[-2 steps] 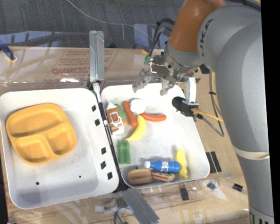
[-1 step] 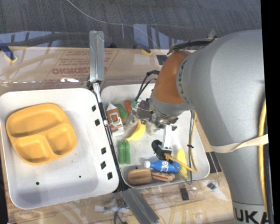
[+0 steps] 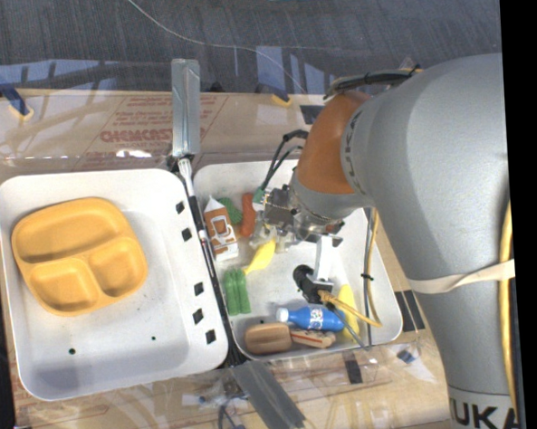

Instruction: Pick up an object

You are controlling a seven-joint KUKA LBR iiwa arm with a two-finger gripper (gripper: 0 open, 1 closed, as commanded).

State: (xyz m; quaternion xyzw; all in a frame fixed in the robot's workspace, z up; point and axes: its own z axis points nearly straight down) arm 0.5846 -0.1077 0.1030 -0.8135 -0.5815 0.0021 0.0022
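Right bin (image 3: 234, 177), near edge at 6 o'clock: brown block (image 3: 267, 337) lying flat, blue bottle (image 3: 317, 318) on its side just beside it at 3 o'clock, touching or nearly. Yellow item (image 3: 347, 300) just past the bottle toward 1 o'clock, type unclear. Green block (image 3: 236, 291) at 8 o'clock of the bin, close to the left wall. Bin centre: yellow banana-shaped toy (image 3: 260, 255), tilted, tip toward 1 o'clock. Small white-and-brown carton (image 3: 219, 229) at 10 o'clock, against the left wall. Orange carrot-like piece (image 3: 248, 214) just beside the carton at 3 o'clock, a small green piece (image 3: 258, 198) at its far end.

Gripper (image 3: 283, 223) hangs over the bin centre, just at 1 o'clock of the banana toy, near the carrot piece. Open or closed: cannot tell; nothing seen held. Grey arm (image 3: 431, 199) with orange band comes in from 3 o'clock, covering the bin's right side.

Left bin (image 3: 104, 350): yellow compartment tray (image 3: 76, 253) at its 10 o'clock, well apart from the gripper.
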